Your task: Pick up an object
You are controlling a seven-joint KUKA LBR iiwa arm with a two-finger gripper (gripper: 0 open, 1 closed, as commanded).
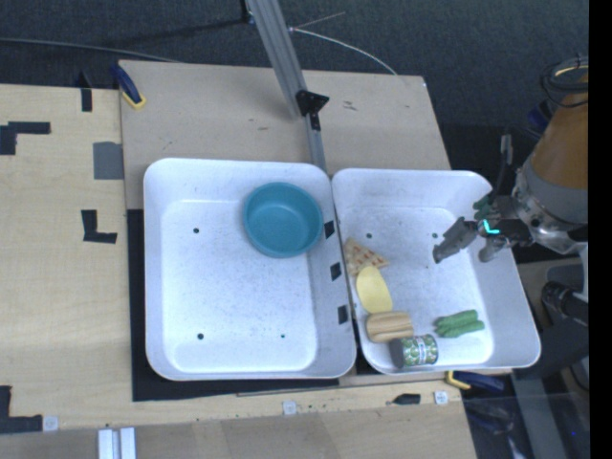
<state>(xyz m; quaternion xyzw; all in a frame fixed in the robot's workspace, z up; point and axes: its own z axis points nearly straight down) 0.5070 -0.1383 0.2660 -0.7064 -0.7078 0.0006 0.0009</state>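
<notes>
Arm enters from the right, orange band above the wrist. Gripper [470,240] hangs low, fingers spread apart, nothing between.

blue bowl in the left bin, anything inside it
Nothing shows inside the blue bowl; its visible inside is plain blue. It sits at the back of the left bin. What lies under it is covered.

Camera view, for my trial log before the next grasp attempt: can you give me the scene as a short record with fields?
left bin: holds a blue bowl near its far right corner
right bin: holds a waffle piece, a yellow piece, a tan block, a small can and a green pod
clutter: all five lie toward the near and left side of the right bin
gripper: over the right bin's right side, nothing seen between its fingers
fingers: open
</notes>
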